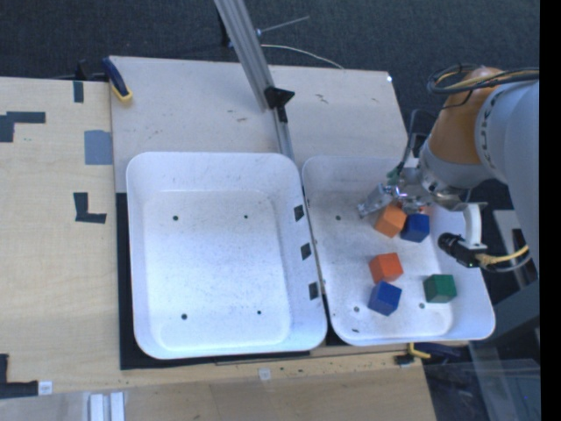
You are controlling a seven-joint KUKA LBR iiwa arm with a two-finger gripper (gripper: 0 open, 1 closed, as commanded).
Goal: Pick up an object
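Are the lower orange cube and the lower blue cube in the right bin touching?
Touching. The camera view shows the orange cube meeting the blue cube with no gap.

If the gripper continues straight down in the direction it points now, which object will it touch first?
Most likely the orange block, which lies right under the gripper in the right bin, with a blue block touching its side. Depth is hard to judge from this slanted view, so the blue block could be touched too.

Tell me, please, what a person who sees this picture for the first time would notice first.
Probably the five coloured cubes in the right bin: an orange cube and a blue cube touching under the gripper, and lower an orange-red cube, another blue cube and a green cube. The grey arm with its orange band enters from the right.
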